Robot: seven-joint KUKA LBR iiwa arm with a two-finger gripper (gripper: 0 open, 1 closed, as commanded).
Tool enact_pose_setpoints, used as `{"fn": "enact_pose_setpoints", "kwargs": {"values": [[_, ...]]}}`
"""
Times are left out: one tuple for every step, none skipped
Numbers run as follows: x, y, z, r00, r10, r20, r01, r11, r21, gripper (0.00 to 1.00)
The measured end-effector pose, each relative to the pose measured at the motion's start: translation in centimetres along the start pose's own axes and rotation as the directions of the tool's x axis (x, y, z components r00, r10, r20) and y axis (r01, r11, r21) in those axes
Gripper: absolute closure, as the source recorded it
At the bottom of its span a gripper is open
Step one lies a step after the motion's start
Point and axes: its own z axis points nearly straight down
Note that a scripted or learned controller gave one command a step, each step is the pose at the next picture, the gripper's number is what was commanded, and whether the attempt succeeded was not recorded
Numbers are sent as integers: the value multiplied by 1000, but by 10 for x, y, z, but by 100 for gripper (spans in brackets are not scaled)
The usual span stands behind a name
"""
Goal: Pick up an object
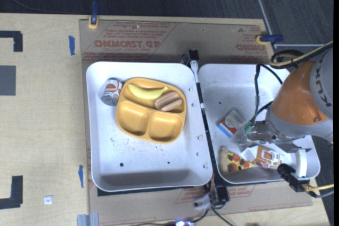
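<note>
Bench, far left: pale wooden top point(42, 114) with black tape marks and blue tape tabs.

Backing sheet point(175, 39): brown board under both bins, printed in red "CHEMCAST GP", partly legible; a yellow-and-blue clamp point(94, 14) at its upper left corner and a blue clamp point(270, 38) at its upper right.

Left bin point(106, 166): shallow, white. Contents: one small can point(111, 91), red and silver, lying on its side near the upper left corner, label unreadable; one yellow divided tray point(150, 111) touching the can, its upper compartment holding a yellow banana-like piece point(144, 92) and a brown sausage-like piece point(168, 101) side by side.

Right bin point(222, 79): shallow, white. Contents: one small red-and-white carton point(231, 123) near the middle, print unreadable; one pizza-slice piece point(234, 161) near the front edge; one orange-and-white packet point(266, 157) just right of it.

Gripper point(254, 134): low over the right bin, just right of the carton; finger state cannot be told.

Arm point(299, 103): grey with orange band, entering from the right.
</note>
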Motion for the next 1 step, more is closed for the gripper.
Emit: {"fn": "enact_pose_setpoints", "kwargs": {"values": [[85, -2, -86, 1000, -8, -18, 8, 1000, 18, 100]]}}
